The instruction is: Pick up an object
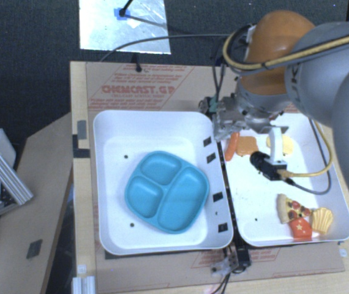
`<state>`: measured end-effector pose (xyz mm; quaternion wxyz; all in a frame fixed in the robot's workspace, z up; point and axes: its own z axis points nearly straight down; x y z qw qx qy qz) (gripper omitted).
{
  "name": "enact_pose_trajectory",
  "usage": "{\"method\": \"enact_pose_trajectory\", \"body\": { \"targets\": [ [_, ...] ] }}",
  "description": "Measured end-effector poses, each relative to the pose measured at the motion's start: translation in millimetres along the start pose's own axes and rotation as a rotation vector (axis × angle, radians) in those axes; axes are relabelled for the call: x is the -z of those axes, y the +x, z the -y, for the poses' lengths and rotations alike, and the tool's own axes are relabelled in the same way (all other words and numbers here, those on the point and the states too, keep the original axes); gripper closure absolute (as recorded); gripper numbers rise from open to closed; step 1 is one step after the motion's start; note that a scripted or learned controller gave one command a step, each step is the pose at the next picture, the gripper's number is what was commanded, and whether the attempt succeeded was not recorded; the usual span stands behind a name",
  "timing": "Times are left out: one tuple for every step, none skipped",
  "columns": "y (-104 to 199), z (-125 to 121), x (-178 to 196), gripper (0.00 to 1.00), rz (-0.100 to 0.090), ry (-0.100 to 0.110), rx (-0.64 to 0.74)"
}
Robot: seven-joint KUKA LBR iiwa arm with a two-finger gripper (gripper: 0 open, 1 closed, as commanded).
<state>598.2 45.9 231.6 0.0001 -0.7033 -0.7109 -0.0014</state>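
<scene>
My gripper (226, 129) hangs over the far left corner of the right bin (266, 237), under the orange-banded wrist. Directly below it an orange carrot (229, 148) lies along the bin's left wall, with a flat orange piece (247, 145) touching its right side. A pale yellow item (288, 144) sits further right, partly behind a white part of the tool. In the near right corner lie a pizza slice (288, 207), a red piece (302, 228) and a yellow shell-shaped item (322, 219).
The left bin (110, 225) holds a blue divided plate (166, 190). A black connector with a yellow cable (267, 165) hangs from the arm over the middle of the right bin. The divider between the bins carries black clips (217, 196).
</scene>
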Motion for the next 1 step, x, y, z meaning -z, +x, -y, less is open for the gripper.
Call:
{"method": "enact_pose_trajectory", "body": {
  "targets": [
    [56.9,12.9,6.1,1.0,0.0,0.001,0.0]
  ]
}}
